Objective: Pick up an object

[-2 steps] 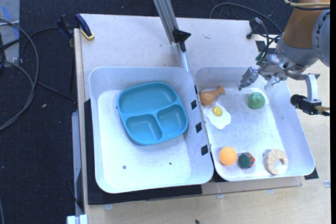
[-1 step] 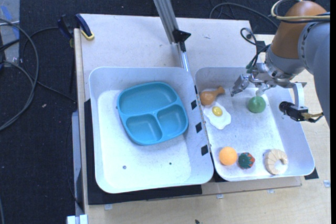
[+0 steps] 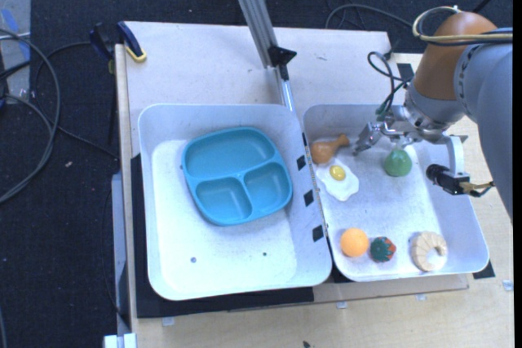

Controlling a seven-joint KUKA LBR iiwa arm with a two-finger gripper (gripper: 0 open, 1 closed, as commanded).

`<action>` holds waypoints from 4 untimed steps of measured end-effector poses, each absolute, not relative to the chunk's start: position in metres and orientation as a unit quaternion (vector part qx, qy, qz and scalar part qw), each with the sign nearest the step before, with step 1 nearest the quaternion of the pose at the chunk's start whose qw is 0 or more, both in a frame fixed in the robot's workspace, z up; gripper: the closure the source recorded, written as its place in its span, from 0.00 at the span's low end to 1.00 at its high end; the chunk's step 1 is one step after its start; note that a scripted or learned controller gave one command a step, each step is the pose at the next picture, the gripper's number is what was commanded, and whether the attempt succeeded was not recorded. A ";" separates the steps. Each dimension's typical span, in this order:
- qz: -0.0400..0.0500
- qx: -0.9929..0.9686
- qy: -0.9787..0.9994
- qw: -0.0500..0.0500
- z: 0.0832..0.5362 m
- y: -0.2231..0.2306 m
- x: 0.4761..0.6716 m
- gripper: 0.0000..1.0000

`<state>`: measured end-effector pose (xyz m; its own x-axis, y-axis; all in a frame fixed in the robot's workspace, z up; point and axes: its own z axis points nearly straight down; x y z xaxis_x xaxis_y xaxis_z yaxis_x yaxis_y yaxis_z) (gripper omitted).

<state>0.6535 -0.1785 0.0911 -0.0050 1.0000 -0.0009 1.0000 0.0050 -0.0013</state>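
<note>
Camera view: fixed, looking down at a slant on the worktop (image 3: 204, 61) with two white bins side by side.
Arm: grey arm (image 3: 481, 85), orange band above the wrist, enters from 3 o'clock and reaches over the upper part of the right bin (image 3: 457, 216).
Gripper: gripper (image 3: 377, 134) sits low over the right bin's 12 o'clock area, metal parts pointing toward 9 o'clock.
Fingers: cannot tell if open or closed; nothing visibly between them.
Green object: round green object (image 3: 398, 163) just at 4 o'clock of the gripper, on the bin floor, very close to the wrist, contact unclear.
Drumstick: brown drumstick-shaped toy (image 3: 328, 147) at 9 o'clock of the gripper, near the left wall of the right bin, apart from the gripper tip.
Fried egg: toy fried egg (image 3: 338, 179) just at 6 o'clock of the drumstick.
Bottom row, right bin: orange ball (image 3: 353, 242), dark red-green object (image 3: 382, 249), pale ring-shaped pastry (image 3: 428, 249), side by side toward 6 o'clock.
Left bin: left bin (image 3: 163, 257) holds a blue divided plate (image 3: 236, 174), three compartments, lying flat in its upper half.
Other: slanted metal bar (image 3: 253, 4) runs from 12 o'clock down to the gap between the bins; cables on the dark floor around the worktop.
</note>
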 end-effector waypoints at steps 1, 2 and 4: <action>0.000 -0.705 -0.709 -0.002 0.104 -0.179 0.655 1.00; -0.001 -0.706 -0.708 -0.002 0.150 -0.174 0.650 1.00; -0.002 -0.706 -0.708 -0.003 0.255 -0.174 0.649 1.00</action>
